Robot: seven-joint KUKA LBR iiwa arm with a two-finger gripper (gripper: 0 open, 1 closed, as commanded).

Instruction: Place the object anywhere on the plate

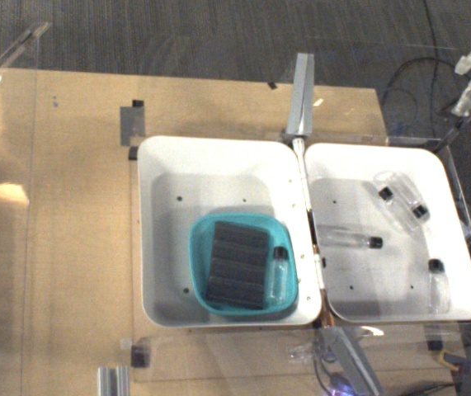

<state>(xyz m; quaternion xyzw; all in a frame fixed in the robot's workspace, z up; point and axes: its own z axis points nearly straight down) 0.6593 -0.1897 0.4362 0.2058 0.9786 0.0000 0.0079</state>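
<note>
right, the jaws sit high at the upper right edge, off the table, a pale blurred shape, and whether they're apart or together i cannot tell. nothing visible between them.

the teal plate (204, 231) lies far down-left of the jaws, across the whole right bin (458, 213) and inside the left bin (161, 188). on it, a dark ribbed block (237, 264), and just beside that, on the side nearer the jaws, a clear vial (279, 272) with its long axis running towards and away from the camera, black cap at the far end. that reads as the object already resting on the plate.

between jaws and plate lie more capped vials: two close together (400, 196) nearest the jaws, one lying crosswise (346, 239) by the divider, one (437, 285) in the near corner. any reach for those is short; the bin wall between stands in the way of a low carry.
</note>
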